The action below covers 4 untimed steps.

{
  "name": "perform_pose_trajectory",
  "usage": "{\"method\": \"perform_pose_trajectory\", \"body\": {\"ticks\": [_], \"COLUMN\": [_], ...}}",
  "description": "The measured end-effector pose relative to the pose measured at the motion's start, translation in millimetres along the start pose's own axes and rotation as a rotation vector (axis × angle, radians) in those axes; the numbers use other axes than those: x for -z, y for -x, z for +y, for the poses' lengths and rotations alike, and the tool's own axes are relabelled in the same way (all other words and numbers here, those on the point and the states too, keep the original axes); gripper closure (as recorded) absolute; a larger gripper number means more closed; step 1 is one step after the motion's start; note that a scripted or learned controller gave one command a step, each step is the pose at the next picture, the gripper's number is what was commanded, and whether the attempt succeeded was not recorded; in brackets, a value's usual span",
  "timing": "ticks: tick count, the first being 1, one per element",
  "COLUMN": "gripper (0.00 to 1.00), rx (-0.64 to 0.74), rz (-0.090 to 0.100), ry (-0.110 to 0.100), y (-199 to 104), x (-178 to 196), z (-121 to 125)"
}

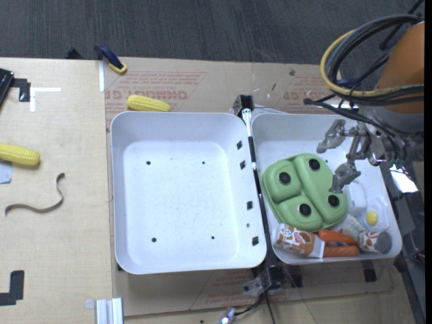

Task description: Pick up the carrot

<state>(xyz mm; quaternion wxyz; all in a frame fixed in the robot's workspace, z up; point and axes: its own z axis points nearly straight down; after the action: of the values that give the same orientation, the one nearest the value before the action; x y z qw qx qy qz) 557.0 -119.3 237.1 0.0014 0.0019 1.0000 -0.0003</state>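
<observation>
One carrot [339, 238], orange, lies along the right bin's [290, 123] front wall below a green moulded toy [304, 189]; gripper [341, 155] hovers above with fingers spread, empty; recommended descent straight behind the toy, fingers straddling the carrot's width.

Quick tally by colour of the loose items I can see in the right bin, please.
Green: 1, the green block
Orange: 1, the carrot
Printed orange and white: 1, the packet
Clear with yellow cap: 1, the small bottle
Total: 4
The gripper is above the right bin, over the block's edge.
</observation>
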Motion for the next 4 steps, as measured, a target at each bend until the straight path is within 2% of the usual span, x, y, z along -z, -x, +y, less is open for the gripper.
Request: {"method": "perform_pose_trajectory", "body": {"ticks": [1, 2, 3, 4], "gripper": [0.00, 0.00, 0.00, 0.00], "rx": [-0.067, -0.469, -0.962, -1.052], "rz": [0.002, -0.003, 0.004, 0.006], "ry": [0.002, -0.002, -0.004, -0.005], "y": [14, 85, -35, -73], "x": [-46, -45, -46, -46], "z": [95, 93, 154, 179]}}
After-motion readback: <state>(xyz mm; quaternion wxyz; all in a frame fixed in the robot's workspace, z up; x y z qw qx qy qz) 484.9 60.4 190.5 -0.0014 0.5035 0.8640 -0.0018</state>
